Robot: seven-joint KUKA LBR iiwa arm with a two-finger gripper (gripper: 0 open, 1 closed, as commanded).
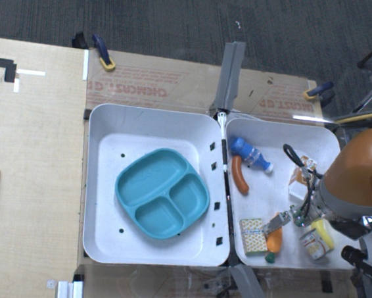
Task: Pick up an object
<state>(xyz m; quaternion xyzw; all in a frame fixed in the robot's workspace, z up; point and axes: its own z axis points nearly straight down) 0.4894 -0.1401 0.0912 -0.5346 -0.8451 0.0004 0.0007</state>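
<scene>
The right bin [275,129] holds several small items. An orange carrot [273,241] with a green tip lies near its front edge, beside a tan checkered square [251,234]. My gripper [283,221] hangs low just above and right of the carrot, at the end of the grey arm with the orange band [364,165]. A blue bottle [249,154] and a reddish sausage [239,175] lie toward the bin's left side. A yellow piece [323,230] and a small jar [312,247] sit under the arm at the right.
A teal divided plate [161,192] fills the middle of the left bin [93,168]. An orange-and-white packet [299,180] and a black loop [290,153] lie at the right bin's back. A grey divider post [230,77] stands between the bins.
</scene>
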